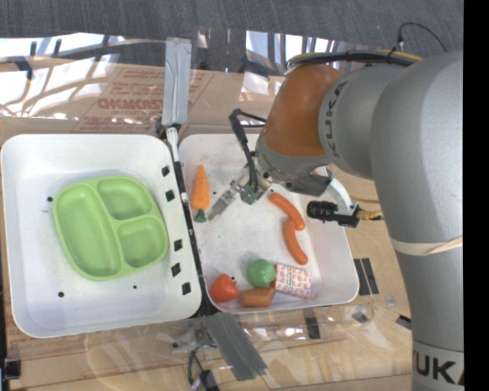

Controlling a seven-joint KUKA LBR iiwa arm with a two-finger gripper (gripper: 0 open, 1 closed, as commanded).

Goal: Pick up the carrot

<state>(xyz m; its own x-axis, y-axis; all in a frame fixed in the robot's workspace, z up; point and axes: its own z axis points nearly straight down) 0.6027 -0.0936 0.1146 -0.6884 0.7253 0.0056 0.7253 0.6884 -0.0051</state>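
While the left bin (33, 300) holds a green tray (107, 226), the right bin (336, 261) holds the carrot (200, 187) — sausages (290, 222) too.

Camera view: single fixed camera above bench, angled downward; covers both white bins (98, 157); arm (391, 137) enters from right.

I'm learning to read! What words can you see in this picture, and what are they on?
"KUKA": on the grey arm, at its base, and again beside the orange band.
Red print on the cardboard behind the bins: too blurred to read.
Small packet in the right bin: print too small to read.
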